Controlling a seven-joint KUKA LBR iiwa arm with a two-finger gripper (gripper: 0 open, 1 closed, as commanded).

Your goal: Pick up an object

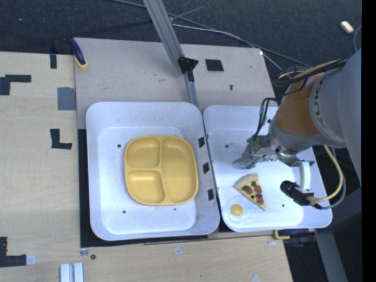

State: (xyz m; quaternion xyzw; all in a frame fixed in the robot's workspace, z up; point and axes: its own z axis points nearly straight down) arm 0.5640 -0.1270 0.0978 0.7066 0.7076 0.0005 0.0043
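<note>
In the right bin (226, 125) lie a toy pizza slice (251, 190) and a small yellow round piece (236, 210) near the front edge. My gripper (248, 158) hangs low over the right bin, just above and behind the pizza slice. Its fingers point down to the left and I see nothing between them. In the left bin (100, 157) sits a yellow divided plate (161, 170) with three compartments.
The arm's grey body and orange band (294, 110) cover the right bin's back right part. A black connector with a yellow cable (296, 194) hangs at the bin's right side. A metal pole (167, 31) slants down to the bins' back edge.
</note>
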